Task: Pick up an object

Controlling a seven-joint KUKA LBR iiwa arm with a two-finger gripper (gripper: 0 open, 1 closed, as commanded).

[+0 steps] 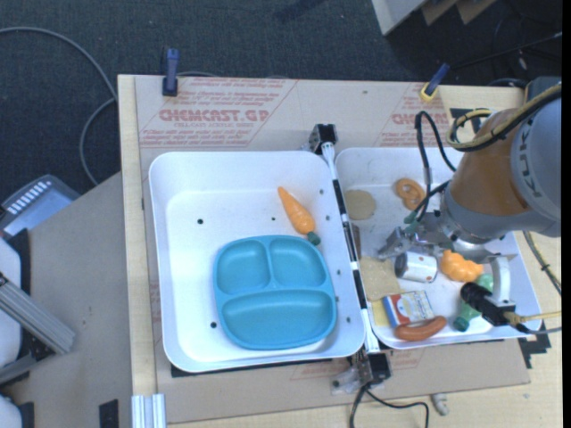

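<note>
Hand [395,243] of the grey arm sits low in the right bin [379,160], just above and slightly left of a white cylinder [416,267] that lies on its side on the bin floor. Whether the hand is clenched or released cannot be told from this slant, and nothing is seen grasped in it; the cylinder appears to lie just beside it, though whether they touch is unclear.

Just right of the white cylinder is an orange lump [460,267]. Below the cylinder lies a small printed box [408,308], and below that a reddish sausage [419,330] near the bin's front rim. Up and to the left of the cylinder rests a tan disc [360,205]; straight up from it, farther back, is an orange pretzel ring [410,191].

Well to the cylinder's left, across the joined rims, the left bin [183,205] holds a blue divided plate [275,291] and a carrot [295,210] apart from it toward the back. Both bins stand on the pale counter [223,105].
</note>
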